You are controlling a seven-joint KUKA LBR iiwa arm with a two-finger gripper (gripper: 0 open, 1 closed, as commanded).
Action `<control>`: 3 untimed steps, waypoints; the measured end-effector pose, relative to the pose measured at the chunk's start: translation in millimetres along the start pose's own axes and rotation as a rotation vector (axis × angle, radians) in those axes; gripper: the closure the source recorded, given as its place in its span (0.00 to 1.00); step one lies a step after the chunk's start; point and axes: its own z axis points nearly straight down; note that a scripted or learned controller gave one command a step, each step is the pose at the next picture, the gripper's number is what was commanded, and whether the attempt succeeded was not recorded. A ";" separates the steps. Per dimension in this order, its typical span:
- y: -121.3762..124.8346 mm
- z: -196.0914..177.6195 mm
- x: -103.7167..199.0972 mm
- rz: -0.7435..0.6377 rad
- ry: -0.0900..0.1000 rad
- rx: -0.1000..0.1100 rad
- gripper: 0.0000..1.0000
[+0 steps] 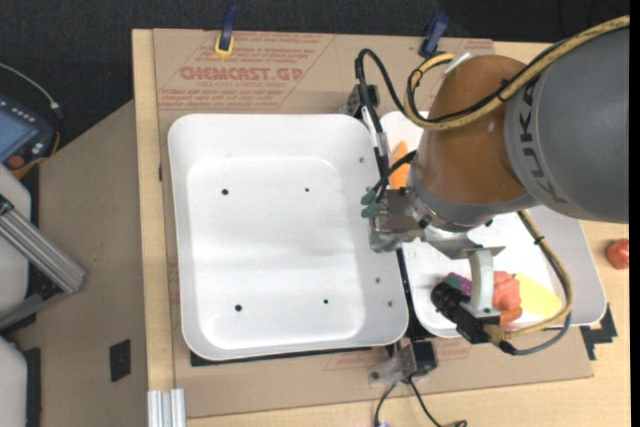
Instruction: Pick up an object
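Note:
The grey arm with its orange band (pixel 470 130) hangs over the right bin (pixel 585 290) and covers most of it. My gripper (pixel 385 223) sits low at the seam between the two bins, by the left bin's right wall. An orange object (pixel 400 165) peeks out just behind the gripper in the right bin. At that bin's front lie a pink-red object (pixel 508 291), a yellow piece (pixel 541 296) and a dark purple item (pixel 456 284). Nothing shows held in the gripper.
The left bin (pixel 270 235) is a plain white tray on a cardboard sheet (pixel 250 65). Black cables (pixel 372 105) run from the back of the bench to the wrist. A small orange item (pixel 617 253) lies outside the right bin, far right.

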 end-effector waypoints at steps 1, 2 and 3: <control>1.8 -149.8 58.7 -0.009 0.007 -0.013 1.00; 27.0 -15.9 54.7 0.000 -0.004 0.014 1.00; 40.3 0.2 94.4 -0.005 0.001 0.003 1.00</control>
